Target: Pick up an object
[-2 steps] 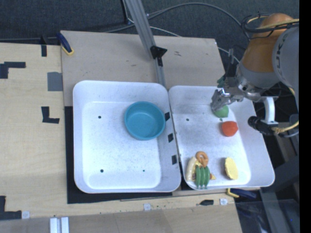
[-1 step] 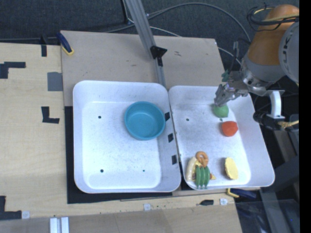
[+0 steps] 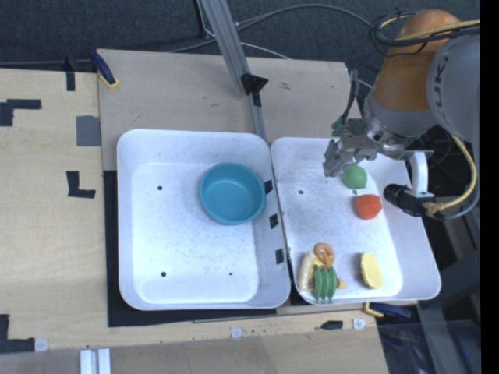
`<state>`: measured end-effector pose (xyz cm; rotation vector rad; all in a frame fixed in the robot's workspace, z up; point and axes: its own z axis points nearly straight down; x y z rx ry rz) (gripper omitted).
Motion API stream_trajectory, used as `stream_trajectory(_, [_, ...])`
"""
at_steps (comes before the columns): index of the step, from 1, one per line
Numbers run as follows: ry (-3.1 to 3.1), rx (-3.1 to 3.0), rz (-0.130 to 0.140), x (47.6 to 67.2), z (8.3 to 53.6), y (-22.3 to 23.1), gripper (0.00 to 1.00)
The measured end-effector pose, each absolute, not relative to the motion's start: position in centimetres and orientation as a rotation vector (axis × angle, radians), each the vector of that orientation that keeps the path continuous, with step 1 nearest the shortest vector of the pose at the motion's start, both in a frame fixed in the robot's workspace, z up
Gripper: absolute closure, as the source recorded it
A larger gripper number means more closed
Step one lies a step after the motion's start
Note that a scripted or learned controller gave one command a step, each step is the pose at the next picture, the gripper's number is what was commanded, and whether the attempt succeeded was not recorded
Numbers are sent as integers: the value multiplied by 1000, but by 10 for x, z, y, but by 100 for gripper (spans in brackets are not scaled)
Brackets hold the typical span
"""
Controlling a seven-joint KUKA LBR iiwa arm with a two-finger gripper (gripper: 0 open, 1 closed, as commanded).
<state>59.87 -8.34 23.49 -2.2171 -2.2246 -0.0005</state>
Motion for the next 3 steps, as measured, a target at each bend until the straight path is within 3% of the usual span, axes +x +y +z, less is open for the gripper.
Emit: stream_trajectory(3, [-2224, -2217, 1, 587, 212, 61, 100])
